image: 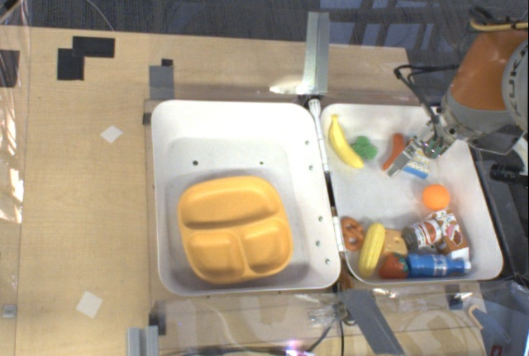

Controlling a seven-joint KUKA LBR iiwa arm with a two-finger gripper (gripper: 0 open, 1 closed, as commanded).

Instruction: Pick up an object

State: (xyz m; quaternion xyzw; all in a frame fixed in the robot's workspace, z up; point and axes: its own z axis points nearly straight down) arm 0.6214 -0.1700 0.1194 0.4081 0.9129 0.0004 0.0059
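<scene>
My gripper (407, 159) hangs low in the back half of the right bin (488, 222), below the orange-banded wrist coming in from the right. Its tip is right beside an orange-red carrot-like piece (396, 148), and a small blue item (417, 173) shows just under it. Whether it touches either one is unclear. A banana (343, 143) and a green broccoli piece (364, 149) lie to its left. An orange ball (436, 196) lies in front of it.
Along the right bin's front are a pretzel (353, 232), a yellow corn cob (372, 245), a red tomato (393, 267), a blue bottle (438, 266) and a printed can (436, 230). The left bin (178, 131) holds a yellow divided plate (235, 226).
</scene>
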